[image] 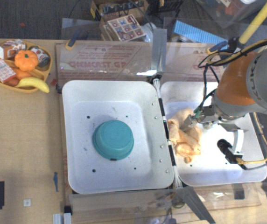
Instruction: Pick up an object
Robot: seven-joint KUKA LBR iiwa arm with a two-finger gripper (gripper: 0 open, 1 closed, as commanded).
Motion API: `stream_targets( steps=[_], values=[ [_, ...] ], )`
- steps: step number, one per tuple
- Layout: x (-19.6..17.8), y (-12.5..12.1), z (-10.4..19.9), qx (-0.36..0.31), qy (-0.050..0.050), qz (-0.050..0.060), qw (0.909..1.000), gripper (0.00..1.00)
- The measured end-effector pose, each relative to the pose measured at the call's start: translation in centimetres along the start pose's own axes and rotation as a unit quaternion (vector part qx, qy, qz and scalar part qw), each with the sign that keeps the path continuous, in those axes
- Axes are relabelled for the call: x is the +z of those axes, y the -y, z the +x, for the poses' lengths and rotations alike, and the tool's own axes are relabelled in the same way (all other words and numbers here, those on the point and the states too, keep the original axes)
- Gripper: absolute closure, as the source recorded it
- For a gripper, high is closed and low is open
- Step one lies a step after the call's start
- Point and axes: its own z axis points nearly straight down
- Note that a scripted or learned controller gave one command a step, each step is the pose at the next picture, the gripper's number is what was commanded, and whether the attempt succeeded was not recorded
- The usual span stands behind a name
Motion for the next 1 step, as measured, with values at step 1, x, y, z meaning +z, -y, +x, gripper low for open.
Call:
stream_targets(
  steps=[1],
  values=[
    [-0.03, 0.05, 1.07, -0.058, 0.0, 0.0, 0.9983, 0.0]
  ],
)
